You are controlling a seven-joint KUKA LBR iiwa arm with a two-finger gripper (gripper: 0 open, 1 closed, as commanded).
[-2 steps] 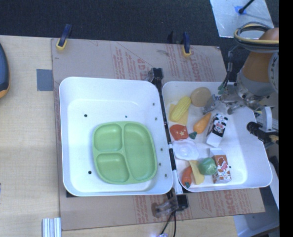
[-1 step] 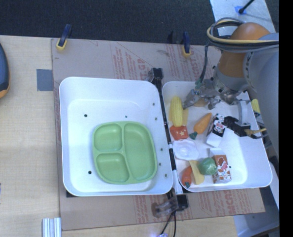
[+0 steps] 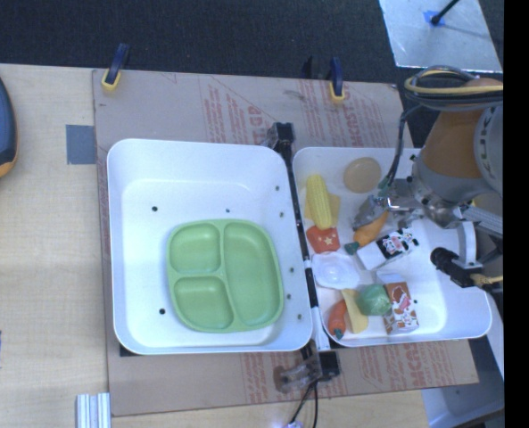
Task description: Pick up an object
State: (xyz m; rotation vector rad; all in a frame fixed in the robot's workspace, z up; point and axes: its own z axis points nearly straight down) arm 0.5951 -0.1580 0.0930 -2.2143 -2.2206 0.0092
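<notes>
gripper (image 3: 377, 210) is low in the right bin (image 3: 465, 315), can't tell its state. carrot (image 3: 369, 231) right under it, corn (image 3: 317, 200) left, rim behind, tight.

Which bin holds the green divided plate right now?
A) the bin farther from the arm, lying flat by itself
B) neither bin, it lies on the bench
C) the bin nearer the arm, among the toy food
A: the green divided plate lies flat in the bin farther from the arm, while the corn cob and other toy food crowd the bin nearer the arm.
</notes>
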